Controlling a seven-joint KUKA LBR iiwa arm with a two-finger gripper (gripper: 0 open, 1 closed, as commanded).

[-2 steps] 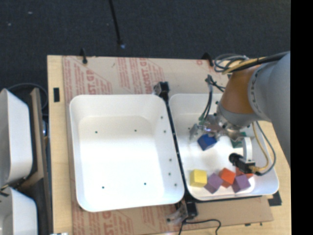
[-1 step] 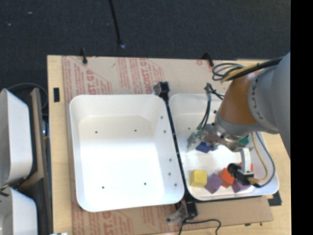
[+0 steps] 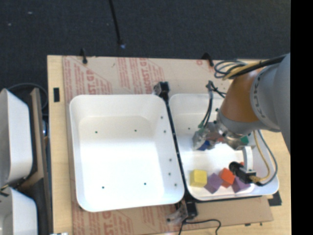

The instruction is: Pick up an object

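Currently end effector [image 3: 203,142] low in right bin [image 3: 188,106], grip state unreadable; shift toward yellow block [image 3: 198,177], descend centred.

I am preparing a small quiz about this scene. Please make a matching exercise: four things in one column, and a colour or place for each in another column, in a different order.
Things:
1. block nearest the divider
2. block right of the first purple one
3. band above the wrist
4. left bin

Descriptions:
A. orange-red
B. yellow
C. white
D. brownish orange

Pairs: 1-B, 2-A, 3-D, 4-C
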